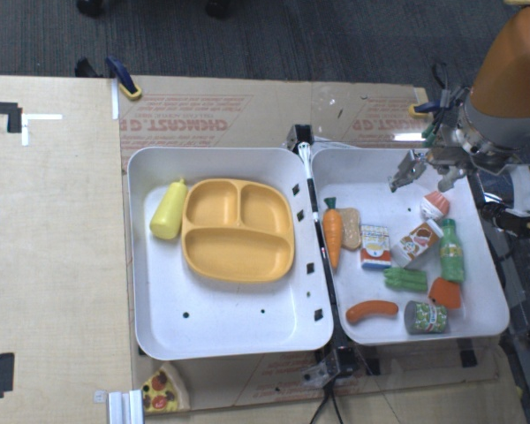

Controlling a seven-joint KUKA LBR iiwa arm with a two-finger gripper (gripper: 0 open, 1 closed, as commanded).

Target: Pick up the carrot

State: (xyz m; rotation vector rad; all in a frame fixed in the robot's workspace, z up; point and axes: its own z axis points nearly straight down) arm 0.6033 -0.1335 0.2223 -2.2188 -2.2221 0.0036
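Note:
The carrot is orange with a green top and lies lengthwise along the left wall of the right bin. My gripper hangs over the far right part of that bin, well to the right of the carrot and beyond it. Its two fingers are spread open with nothing between them.
The right bin also holds a cracker, small cartons, a green bottle, a green pod, a sausage and a can. In the left bin sit a yellow divided plate and a yellow mustard bottle.

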